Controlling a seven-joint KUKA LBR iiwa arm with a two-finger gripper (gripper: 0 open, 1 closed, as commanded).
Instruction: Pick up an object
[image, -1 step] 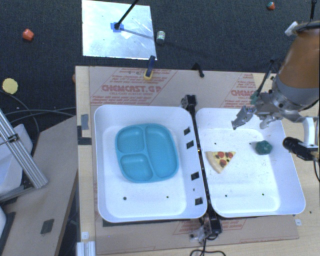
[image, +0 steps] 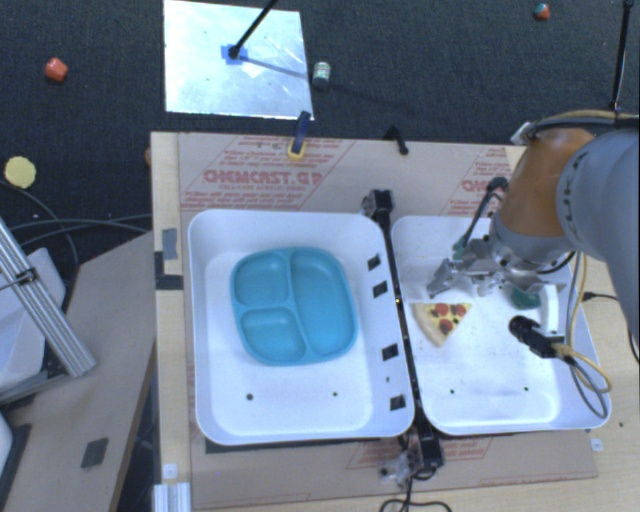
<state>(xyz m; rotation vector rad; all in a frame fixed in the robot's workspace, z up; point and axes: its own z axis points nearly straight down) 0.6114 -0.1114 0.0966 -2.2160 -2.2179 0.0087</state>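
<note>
A toy pizza slice (image: 442, 320) lies flat on the floor of the right bin (image: 490, 400), near its left wall. My gripper (image: 452, 278) hangs just above and behind the slice, its fingers (image: 441, 279) pointing left and down, with a small gap showing between them and nothing held. A teal object (image: 524, 295) sits partly hidden under the wrist at the right side of that bin. The grey arm with its orange band (image: 545, 180) reaches in from the right.
The left bin (image: 220, 400) holds a blue divided plate (image: 294, 304). A black divider with clips (image: 392, 300) runs between the bins. A black cable end (image: 532, 337) and yellow cable (image: 585, 365) hang over the right bin's right side.
</note>
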